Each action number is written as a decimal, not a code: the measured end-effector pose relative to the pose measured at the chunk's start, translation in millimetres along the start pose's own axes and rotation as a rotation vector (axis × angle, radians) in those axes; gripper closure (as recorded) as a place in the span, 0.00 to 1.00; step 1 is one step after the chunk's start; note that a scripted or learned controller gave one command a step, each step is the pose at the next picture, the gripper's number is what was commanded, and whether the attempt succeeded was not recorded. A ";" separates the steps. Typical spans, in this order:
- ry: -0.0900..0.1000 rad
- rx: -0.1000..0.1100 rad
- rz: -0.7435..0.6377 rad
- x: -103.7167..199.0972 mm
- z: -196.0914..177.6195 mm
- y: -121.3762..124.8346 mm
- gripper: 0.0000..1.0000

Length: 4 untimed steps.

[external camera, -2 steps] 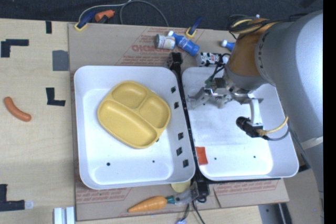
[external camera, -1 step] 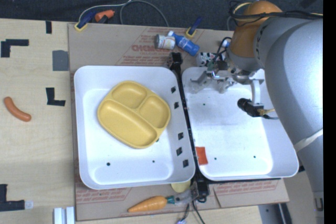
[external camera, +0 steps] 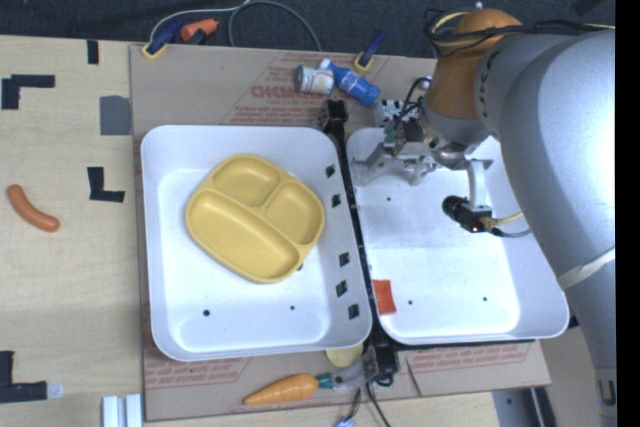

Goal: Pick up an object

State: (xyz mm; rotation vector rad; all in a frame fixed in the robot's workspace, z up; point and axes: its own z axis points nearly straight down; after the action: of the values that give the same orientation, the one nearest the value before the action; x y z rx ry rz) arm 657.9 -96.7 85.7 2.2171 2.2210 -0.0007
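Yellow plastic, a divided plate (external camera: pixel 256 216), was seen lying flat in the left bin (external camera: pixel 165 245), well to the gripper's (external camera: pixel 398 151) left. The gripper was positioned over the right bin's (external camera: pixel 480 310) far corner.

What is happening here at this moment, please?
A grey robot arm reaches from the right over the right white bin, its gripper low near the bin's far corner. A yellow divided plate lies in the left bin. No object can be seen in the gripper.
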 end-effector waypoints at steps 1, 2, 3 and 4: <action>0.000 -0.001 0.002 0.6 -0.4 -12.9 0.00; 0.003 0.001 -0.001 -6.4 0.3 11.5 0.00; 0.000 -0.002 0.002 -2.6 -0.9 -26.4 0.00; 0.002 0.000 -0.001 1.1 0.5 11.8 0.00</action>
State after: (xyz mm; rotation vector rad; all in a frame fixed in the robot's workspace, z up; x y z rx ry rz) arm 669.7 -95.5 85.2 2.2178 2.2228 0.0009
